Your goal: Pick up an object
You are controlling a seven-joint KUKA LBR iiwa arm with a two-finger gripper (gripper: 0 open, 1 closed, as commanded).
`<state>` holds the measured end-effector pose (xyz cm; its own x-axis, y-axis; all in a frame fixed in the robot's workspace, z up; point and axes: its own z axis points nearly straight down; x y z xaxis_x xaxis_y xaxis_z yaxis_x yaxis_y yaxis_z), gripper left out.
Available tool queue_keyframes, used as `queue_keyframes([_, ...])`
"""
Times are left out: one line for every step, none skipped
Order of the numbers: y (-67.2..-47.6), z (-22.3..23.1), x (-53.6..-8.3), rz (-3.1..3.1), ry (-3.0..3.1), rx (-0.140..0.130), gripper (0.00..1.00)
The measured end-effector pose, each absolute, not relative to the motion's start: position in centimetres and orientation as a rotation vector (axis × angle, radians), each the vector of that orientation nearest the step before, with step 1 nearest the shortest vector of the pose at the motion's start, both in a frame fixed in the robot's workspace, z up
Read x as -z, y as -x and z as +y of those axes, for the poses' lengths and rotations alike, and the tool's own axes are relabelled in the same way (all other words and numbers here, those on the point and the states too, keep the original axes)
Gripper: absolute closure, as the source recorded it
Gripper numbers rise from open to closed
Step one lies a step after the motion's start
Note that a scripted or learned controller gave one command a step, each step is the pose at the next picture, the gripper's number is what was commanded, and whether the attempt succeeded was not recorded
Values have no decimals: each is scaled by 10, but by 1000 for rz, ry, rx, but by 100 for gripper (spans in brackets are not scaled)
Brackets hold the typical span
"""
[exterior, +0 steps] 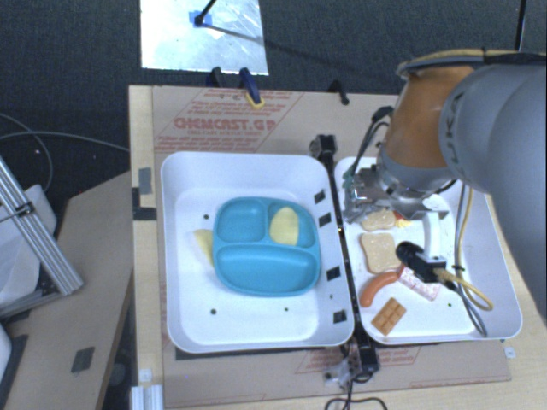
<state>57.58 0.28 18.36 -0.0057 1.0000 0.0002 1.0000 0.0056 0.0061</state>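
In the right bin (500,310) lie a pale beige food piece (380,220), a slice of toast (377,251), an orange-red sausage (379,287) and a brown cracker (389,315). My gripper (364,198) hangs low over that bin's far left corner, just above and left of the beige piece. The bulky grey and orange wrist (427,126) covers the bin's far part. Nothing is seen held.
The left bin (184,314) holds a blue divided plate (256,267) with a yellow oval piece (285,225) in its far right compartment. A pale yellow wedge (203,244) lies against the plate's left side. A black divider rail (335,237) separates the bins.
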Motion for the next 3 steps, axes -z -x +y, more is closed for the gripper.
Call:
queue_keyframes([-483,2,-184,2225,-2226,5,100])
queue_keyframes([-516,131,-256,2239,-2199,-19,100])
queue_keyframes([-486,119,-252,2222,-2222,0,100])
